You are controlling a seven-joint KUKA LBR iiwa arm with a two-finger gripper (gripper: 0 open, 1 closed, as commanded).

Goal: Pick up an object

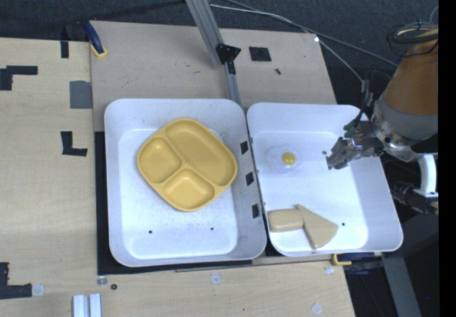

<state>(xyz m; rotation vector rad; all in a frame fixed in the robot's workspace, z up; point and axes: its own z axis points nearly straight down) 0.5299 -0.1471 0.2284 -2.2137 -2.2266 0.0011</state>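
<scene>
You are looking at the gripper [343, 154] hanging over the right bin [370, 194], close to that bin's right wall and about halfway along it, with the grey arm [410, 105] reaching in over the bin's right rim. Whether its jaws are spread or pressed together, you cannot tell from this slant; nothing is showing between them, so treat the claw as carrying nothing. The nearest candidate is the small yellow round piece [288, 159], which is lying on the bin floor in the far half, closer to the left wall than to the right, well apart from the claw and roughly level with it, so the coming move would be running mainly across the bin, from the right wall toward the left one, and then down. Being round, it is offering no long axis to line the claw up with. The other two things are sitting at the near edge of the same bin: a tan block [285, 220] by the near-left corner, its long side running along the near wall, and a tan wedge [318, 228] touching it on the right, its point aiming toward the bin's middle. Those are lying nearer to you than the claw and somewhat toward the left wall. The left bin [121, 187] is holding a yellow divided plate [187, 163] around its centre, tilted against the walls, and it is lying farthest from the claw.
</scene>
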